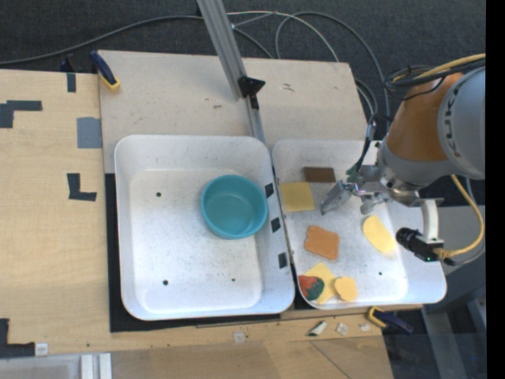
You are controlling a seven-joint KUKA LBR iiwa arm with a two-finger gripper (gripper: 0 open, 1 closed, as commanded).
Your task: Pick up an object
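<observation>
Nearest, pale wood counter (47,235) edge with black tape marks. Right bin (394,290): small yellow round (345,288) at 6 o'clock, orange slab (322,242) centre, yellow oval (379,234) at 3, yellow square (298,197) at 10, brown block (319,174) at 12. Claw (347,198) hangs over bin centre, fingers apart, gripping nothing. Left bin (142,212): teal bowl (233,205). Beyond, dark carpet (95,6), cables (316,30).

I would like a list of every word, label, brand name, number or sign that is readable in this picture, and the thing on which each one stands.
"KU": dark letters, cut off at the picture's edge, on the grey upper part of the robot arm.
The small white tags on the wooden bench edge below the right-hand white bin: too small to read.
I can read nothing else.
</observation>
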